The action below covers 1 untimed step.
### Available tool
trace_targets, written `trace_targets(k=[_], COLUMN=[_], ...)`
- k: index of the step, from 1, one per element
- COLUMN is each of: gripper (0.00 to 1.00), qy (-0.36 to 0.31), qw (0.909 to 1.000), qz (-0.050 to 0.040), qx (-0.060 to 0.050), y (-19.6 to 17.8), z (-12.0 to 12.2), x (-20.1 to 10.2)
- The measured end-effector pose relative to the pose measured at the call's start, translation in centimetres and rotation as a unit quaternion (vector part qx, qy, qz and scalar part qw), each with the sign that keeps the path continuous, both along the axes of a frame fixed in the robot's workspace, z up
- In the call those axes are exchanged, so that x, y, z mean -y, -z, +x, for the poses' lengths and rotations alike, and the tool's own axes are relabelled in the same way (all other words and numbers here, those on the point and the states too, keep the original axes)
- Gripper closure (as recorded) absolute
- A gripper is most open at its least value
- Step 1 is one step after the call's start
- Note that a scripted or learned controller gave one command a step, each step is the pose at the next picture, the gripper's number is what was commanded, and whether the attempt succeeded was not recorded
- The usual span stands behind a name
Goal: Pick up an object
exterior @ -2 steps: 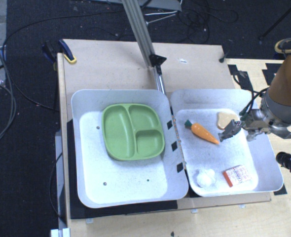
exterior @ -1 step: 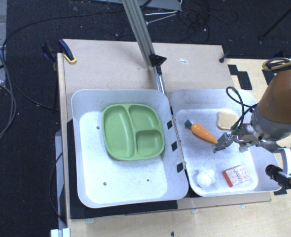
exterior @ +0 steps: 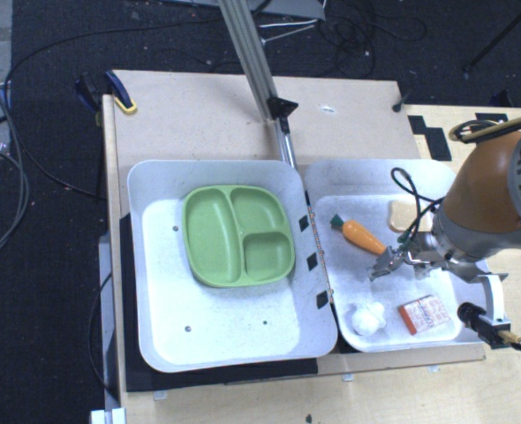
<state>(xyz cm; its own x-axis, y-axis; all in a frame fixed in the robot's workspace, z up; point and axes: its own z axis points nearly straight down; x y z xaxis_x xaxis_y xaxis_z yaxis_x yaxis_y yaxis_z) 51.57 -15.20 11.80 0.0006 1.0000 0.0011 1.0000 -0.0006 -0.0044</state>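
Note:
An orange toy carrot (exterior: 362,235) with a green top lies in the middle of the right bin (exterior: 349,184). My gripper (exterior: 387,263) hangs low over the bin floor, just right of and below the carrot's blunt end, close to it or touching it. A white lumpy object (exterior: 367,318) rests near the bin's front edge. To its right lies a red and white packet (exterior: 422,313). A pale bread-like slice (exterior: 404,214) sits at the back right, partly hidden by the arm (exterior: 490,193).
The left bin (exterior: 154,325) bears a green divided plate (exterior: 239,235). A metal pole (exterior: 252,51) slants down to the seam between the bins. Cables trail off the wrist over the right bin.

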Motion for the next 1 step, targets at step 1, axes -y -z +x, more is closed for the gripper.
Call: trace_targets(k=[1], gripper=[1.00], qy=[0.001], qw=[1.0000], qz=[-0.0006], qx=[0.002], y=[-1.27], z=[0.08], x=[0.05])
